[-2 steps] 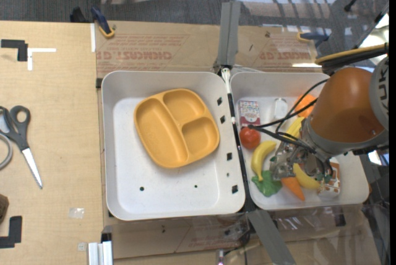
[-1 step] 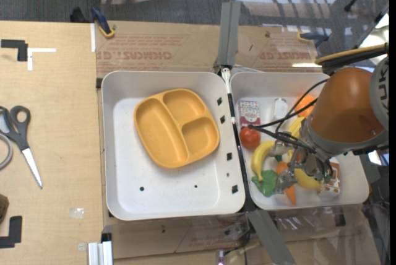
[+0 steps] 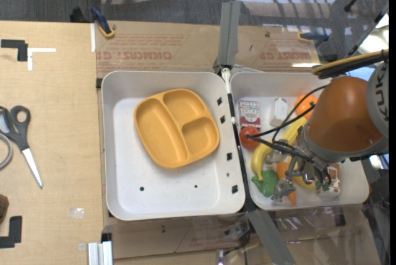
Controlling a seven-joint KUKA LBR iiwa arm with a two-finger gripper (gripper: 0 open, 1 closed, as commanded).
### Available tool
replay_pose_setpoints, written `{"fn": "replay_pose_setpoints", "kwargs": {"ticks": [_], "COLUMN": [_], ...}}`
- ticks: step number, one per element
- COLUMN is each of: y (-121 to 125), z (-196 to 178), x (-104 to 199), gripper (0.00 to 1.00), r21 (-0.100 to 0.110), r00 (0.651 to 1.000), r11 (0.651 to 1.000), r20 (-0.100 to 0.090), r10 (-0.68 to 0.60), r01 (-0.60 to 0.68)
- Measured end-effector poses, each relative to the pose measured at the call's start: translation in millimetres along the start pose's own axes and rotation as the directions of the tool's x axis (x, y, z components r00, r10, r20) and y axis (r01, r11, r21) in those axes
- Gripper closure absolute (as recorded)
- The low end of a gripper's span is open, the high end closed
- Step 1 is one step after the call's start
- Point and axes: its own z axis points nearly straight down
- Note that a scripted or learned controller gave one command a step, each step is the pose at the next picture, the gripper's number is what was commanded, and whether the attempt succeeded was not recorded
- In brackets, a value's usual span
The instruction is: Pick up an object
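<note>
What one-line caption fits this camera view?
KUKA arm's gripper reaches into the cluttered right bin beside a banana; divided yellow plate in left bin.

A yellow divided plate (image 3: 177, 127) lies tilted in the left bin (image 3: 117, 152); scissors (image 3: 23, 140) rest on the wooden bench (image 3: 49, 195), well apart. Cardboard (image 3: 154, 50) lies behind the bins.

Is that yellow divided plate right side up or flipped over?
Right side up: the plate lies flat in the left bin, its three hollows facing up.
</note>
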Motion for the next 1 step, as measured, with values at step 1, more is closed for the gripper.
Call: {"fn": "replay_pose_setpoints", "kwargs": {"ticks": [1], "y": [0.4], "z": [-9.4], "x": [-1.9], "gripper": [1.0], "r21": [0.001], "r00": [1.0], "r11": [1.0], "r20": [0.004], "r10": [-0.003], "r01": [0.003]}}
